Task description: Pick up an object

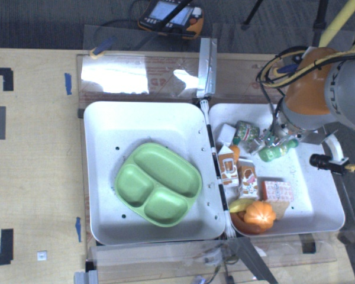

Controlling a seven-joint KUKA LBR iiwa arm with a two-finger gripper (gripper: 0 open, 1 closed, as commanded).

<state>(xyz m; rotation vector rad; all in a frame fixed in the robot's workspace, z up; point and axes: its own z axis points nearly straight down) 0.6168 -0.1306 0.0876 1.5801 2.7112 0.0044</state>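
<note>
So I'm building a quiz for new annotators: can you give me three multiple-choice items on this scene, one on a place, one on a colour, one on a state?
1. Where does the divided plate lie?
A. left bin
B. right bin
C. on the bench outside the bins

2. What colour is that plate?
A. white
B. green
C. orange

3. How does the green bottle sit?
A. upright
B. on its side
C. on the plate

Answers:
1 A, it rests on the left bin floor.
2 B, it is pale green all over.
3 B, it lies flat among the clutter in the right bin, under the arm.
</note>
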